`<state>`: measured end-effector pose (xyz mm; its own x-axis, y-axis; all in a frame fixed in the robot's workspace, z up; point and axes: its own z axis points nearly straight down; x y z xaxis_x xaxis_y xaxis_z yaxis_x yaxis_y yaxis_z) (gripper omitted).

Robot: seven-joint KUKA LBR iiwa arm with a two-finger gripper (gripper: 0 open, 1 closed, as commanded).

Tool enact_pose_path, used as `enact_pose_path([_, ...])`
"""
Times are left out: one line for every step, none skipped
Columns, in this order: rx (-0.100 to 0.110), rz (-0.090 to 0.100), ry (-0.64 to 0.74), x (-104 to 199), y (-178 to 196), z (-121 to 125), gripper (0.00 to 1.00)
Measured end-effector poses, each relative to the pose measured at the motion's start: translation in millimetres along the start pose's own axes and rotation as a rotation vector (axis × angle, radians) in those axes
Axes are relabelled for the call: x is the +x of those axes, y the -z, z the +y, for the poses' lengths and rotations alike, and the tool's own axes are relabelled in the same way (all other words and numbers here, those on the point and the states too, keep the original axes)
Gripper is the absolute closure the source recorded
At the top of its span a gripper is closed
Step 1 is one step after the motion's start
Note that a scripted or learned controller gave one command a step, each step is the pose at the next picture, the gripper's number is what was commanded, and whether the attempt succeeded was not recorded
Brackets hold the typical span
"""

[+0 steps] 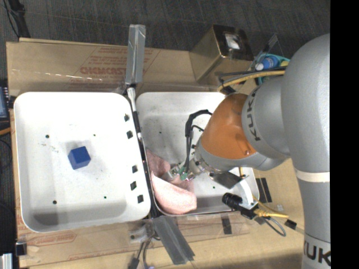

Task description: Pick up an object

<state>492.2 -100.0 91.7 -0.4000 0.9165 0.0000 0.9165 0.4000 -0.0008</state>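
One hand (pixel 185 174) low over the pink cloth (pixel 171 192)
Cloth lies just beneath and left of it, possibly touching; its grip I cannot tell

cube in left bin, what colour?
Blue. The cube shows plainly in the camera view, on the left bin's white floor.

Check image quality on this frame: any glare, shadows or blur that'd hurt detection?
Camera view: sharp overall. The left bin is bright, near blown-out, with a soft shadow along its lower wall; the blue cube contrasts well. The right bin is dimmer under the arm, which shades the pink cloth.
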Motion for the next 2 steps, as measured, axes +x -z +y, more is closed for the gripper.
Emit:
enact_pose_path([0.001,0.001,0.004,0,10,0,1.0])
enact_pose_path([0.0,0.0,-0.073,27,151,45,1.0])
